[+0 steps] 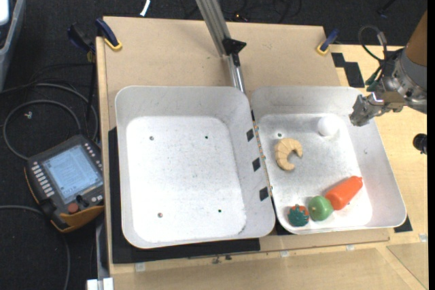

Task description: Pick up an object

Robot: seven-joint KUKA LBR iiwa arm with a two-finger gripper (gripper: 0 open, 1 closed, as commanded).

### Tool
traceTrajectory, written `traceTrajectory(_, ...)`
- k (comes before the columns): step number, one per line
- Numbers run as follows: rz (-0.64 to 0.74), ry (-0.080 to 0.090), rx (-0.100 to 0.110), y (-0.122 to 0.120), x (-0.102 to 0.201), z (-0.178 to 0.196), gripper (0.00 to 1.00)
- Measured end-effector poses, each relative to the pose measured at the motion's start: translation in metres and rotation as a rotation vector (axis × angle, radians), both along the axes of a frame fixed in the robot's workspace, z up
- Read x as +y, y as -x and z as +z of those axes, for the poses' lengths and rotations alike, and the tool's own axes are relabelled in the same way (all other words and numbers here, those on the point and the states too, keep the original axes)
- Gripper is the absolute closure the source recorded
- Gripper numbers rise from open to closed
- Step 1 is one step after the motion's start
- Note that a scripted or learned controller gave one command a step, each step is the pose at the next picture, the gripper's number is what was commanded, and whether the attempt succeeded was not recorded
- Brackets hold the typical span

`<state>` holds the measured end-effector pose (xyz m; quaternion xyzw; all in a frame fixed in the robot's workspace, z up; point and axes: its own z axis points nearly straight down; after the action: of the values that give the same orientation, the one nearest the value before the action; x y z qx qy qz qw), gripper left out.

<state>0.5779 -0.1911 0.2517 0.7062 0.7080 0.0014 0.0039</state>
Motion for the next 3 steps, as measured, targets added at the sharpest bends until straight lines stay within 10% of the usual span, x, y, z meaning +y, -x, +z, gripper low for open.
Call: traceTrajectory(3, 0.006, -0.005, 0.010, 0.018, 0.173, -0.012, 1.00)
